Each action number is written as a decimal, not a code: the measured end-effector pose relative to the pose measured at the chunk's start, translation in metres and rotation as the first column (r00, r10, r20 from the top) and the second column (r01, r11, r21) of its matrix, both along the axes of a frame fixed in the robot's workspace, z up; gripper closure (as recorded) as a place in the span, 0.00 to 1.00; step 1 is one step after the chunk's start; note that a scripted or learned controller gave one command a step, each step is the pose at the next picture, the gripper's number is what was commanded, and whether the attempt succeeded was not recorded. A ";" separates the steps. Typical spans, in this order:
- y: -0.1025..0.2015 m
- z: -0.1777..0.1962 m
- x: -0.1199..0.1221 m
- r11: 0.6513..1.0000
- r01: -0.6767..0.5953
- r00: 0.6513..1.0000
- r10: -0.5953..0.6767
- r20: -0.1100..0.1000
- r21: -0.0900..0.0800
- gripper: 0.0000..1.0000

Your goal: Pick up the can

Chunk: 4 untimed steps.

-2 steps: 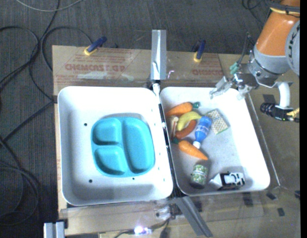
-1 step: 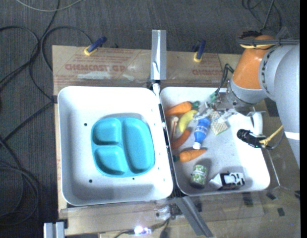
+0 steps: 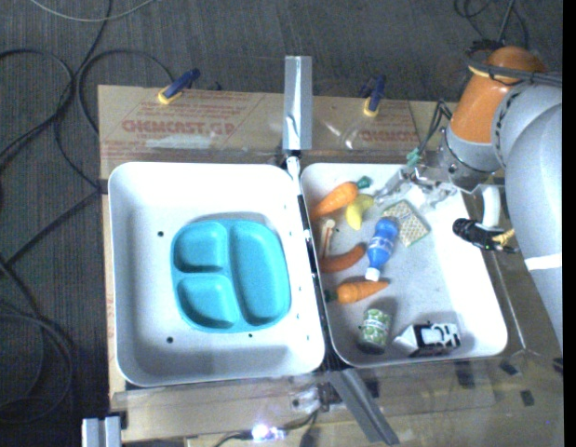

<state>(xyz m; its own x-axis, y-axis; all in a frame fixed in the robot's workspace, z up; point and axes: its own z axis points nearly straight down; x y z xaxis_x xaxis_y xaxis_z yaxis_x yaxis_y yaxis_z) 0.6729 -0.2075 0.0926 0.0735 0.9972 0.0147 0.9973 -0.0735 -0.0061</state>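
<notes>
Overhead view of two shallow white bins on a cardboard-covered bench. The left white bin (image 3: 139,250) holds a turquoise three-compartment plastic tray (image 3: 234,273). The right white bin (image 3: 474,296) holds three orange toy carrots (image 3: 336,196), a clear plastic bottle with a blue label (image 3: 381,240), and a small checked pad (image 3: 413,222). The task object, a small green-labelled metal can (image 3: 374,328), lies near the bin's front edge, just beside a black-and-white box (image 3: 436,336) and near the lowest carrot (image 3: 360,291).

The grey-and-orange arm's metal two-finger gripper (image 3: 420,177) hovers over the bin's far right corner, well apart from the can; whether it is open or closed cannot be told. Judged risks: a descent here would meet the pad or bottle instead; at the can, its crowding neighbours could block a finger, and a curved wall may slip.
</notes>
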 end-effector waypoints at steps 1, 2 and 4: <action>0.017 0.000 -0.003 0.982 0.185 0.983 -0.185 0.011 -0.022 0.00; 0.005 0.001 -0.009 0.967 0.255 0.967 -0.254 0.014 -0.006 0.00; 0.005 0.011 -0.008 0.967 0.253 0.967 -0.252 0.020 -0.013 0.00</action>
